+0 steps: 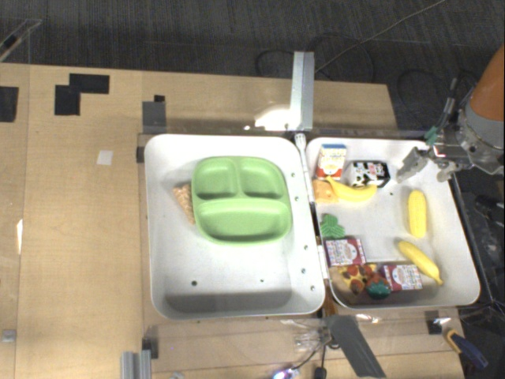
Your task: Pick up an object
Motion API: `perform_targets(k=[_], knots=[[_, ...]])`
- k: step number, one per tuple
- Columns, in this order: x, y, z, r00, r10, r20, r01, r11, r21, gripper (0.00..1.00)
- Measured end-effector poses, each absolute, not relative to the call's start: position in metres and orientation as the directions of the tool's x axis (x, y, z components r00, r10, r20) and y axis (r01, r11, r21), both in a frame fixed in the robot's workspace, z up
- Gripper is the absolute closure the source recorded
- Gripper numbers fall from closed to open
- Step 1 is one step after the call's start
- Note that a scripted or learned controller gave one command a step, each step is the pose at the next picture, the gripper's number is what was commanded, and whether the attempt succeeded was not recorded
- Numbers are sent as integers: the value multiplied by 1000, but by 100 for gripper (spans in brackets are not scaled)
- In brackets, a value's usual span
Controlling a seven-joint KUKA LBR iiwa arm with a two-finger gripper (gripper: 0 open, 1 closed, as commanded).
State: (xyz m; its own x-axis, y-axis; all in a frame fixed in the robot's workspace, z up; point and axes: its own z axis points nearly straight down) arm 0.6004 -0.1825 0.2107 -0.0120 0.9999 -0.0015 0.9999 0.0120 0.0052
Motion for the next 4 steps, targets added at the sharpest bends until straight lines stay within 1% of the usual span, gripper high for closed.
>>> perform_targets(k=[1,2,3,4], knots=[[542,-206,147,-26,1000,-1,1000,26,4,0],[567,-204,91,-45,999,-5,999,45,15,0],[566,-205,101,-196,981,-3,981,196,6,0],[568,-205,113,-196,981,-5,980,196,13,100]])
